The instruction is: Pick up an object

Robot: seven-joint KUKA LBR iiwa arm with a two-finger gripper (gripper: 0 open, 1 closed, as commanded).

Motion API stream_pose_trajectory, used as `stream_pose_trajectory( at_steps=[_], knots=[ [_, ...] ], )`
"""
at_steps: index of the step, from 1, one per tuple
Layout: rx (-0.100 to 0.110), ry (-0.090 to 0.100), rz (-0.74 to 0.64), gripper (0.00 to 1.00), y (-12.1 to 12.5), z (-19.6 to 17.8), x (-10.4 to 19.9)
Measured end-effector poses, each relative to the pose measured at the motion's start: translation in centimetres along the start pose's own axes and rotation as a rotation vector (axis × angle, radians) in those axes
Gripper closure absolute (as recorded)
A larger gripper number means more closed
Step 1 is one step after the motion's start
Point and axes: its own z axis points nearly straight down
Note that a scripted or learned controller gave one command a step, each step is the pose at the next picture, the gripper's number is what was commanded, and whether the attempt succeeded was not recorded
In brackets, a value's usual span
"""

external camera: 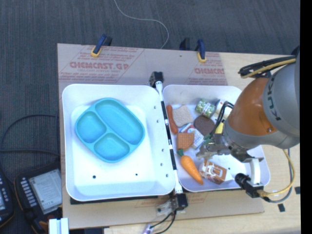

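The grey arm, orange-banded, reaches in from the right; its end effector (210, 150) points down, apparently low.

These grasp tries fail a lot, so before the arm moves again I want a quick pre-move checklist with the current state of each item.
1. Gripper is over the right white bin, among the toy foods: ok.
2. An object seen between the fingers: cannot tell, the grey and orange arm hides much of that spot.
3. Orange toy carrot lies free near the bin's front, beside the gripper: ok.
4. Square brown waffle-like piece lies close beside the gripper: ok.
5. Blue three-compartment plate sits in the left white bin, away from the arm: ok.
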Motion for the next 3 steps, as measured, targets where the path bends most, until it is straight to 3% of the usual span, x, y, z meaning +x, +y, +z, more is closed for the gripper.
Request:
stream_pose_trajectory(
  at_steps=[1, 2, 3],
  knots=[
    [0.0, 0.0, 0.0, 0.0, 0.0, 0.0, 0.01],
    [0.0, 0.001, -0.001, 1.0, 0.03, -0.94, 0.03],
    [0.0, 0.0, 0.0, 0.0, 0.03, -0.93, 0.03]
  ],
)
